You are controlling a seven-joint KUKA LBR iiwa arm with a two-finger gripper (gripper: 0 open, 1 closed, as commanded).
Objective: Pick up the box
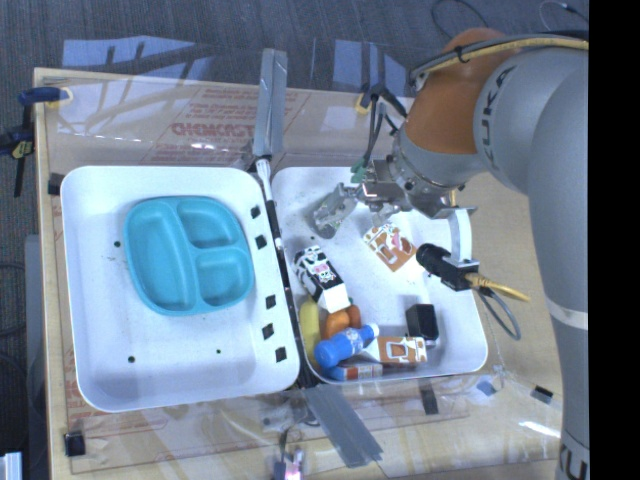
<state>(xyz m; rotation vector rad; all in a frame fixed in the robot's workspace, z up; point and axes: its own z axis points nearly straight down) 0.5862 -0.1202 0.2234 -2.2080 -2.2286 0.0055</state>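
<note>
In the right bin, a small white and orange box lies near the middle, just right of and below my gripper. The gripper hangs low over the bin's upper left part, with nothing visibly held. A black and white patterned box lies against the bin's left wall, below the gripper. A flat orange and white carton rests along the front wall.
A blue bottle, an orange piece, a yellow piece and a small black block crowd the right bin's front. The left bin holds a teal divided tray.
</note>
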